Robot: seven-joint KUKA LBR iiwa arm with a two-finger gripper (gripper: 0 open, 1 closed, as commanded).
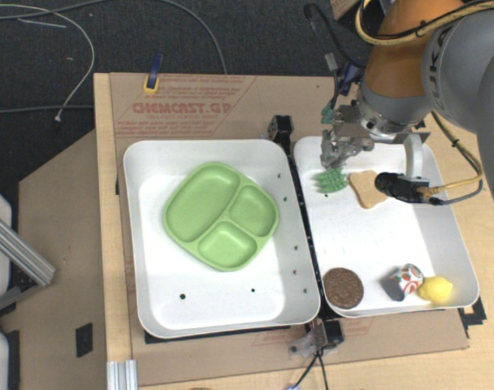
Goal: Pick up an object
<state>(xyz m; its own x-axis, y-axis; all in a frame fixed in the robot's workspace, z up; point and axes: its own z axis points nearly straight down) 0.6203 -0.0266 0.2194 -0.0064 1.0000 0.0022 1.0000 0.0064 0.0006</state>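
My gripper (338, 158) hangs low over the far left part of the right bin (393, 238), pointing down. A small green leafy piece (332, 180) lies right beneath its tips, touching or nearly touching them. A tan toast-shaped piece (365, 188) lies just to the right of the green piece. At the near edge of the same bin sit a brown round disc (343, 288), a small red-and-white object (404, 282) and a yellow lemon-like piece (436, 289).
The left bin (149, 218) holds a green divided plate (221, 215). A black cable end (405, 188) from the arm hangs over the right bin beside the toast. Cardboard (182, 104) lies under both bins. The right bin's middle is bare white floor.
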